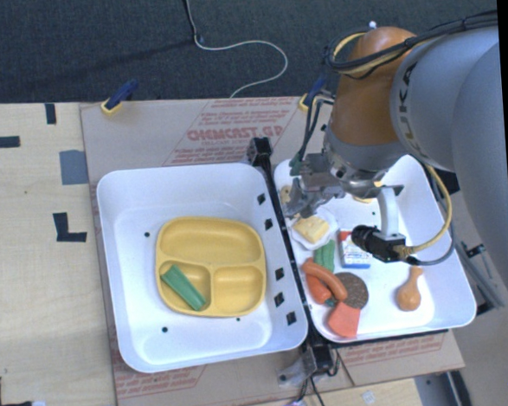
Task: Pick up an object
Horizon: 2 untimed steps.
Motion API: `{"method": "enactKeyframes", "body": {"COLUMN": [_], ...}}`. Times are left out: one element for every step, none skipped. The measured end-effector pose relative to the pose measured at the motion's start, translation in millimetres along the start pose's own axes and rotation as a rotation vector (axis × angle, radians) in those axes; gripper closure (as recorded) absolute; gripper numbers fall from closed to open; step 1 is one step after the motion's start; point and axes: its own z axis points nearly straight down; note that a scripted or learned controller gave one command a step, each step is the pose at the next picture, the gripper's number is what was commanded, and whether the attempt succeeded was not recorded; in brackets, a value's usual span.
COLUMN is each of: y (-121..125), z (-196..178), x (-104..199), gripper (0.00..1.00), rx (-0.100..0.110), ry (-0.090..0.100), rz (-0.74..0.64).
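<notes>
Pale yellow and blocky, the cheese-like chunk [312, 229] lies just below the gripper [304, 194] in the camera view, so close under the wrist that I cannot tell whether the two touch. Its top face is smooth and lighter at the edges, and it sits flat on the floor of the right bin [392, 320], near that bin's inner wall. From this angle the arm's grey body covers the gripper's working end, so I cannot tell whether it is released or clenched, and nothing is visibly held.

Further below the gripper, just past the chunk, a short green piece [326, 255] stands beside a small white box [355, 253] with blue and red print. Lower again lie an orange sausage [323, 281], set at a slant, a brown disc [354, 291] touching it, and a red wedge [343, 320] nearest the bin's front rim. A tan gourd shape [408, 291] rests well off to the arm's side of these, narrow end up.

Across the dividing walls from the gripper, away from the arm, the left bin [127, 250] holds a yellow tray [212, 266] with three compartments. A green pickle-like stick [183, 286] lies slantwise in the compartment farthest from the gripper.
</notes>
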Motion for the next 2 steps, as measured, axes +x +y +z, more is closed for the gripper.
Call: {"method": "enactKeyframes", "body": {"y": [-5.5,-3.5], "z": [3.3,10.6], "x": [-0.2,4.7], "gripper": [1.00,1.00], "rx": [0.002,0.003], "ry": [-0.003,-0.003], "rz": [0.007,0.008]}}
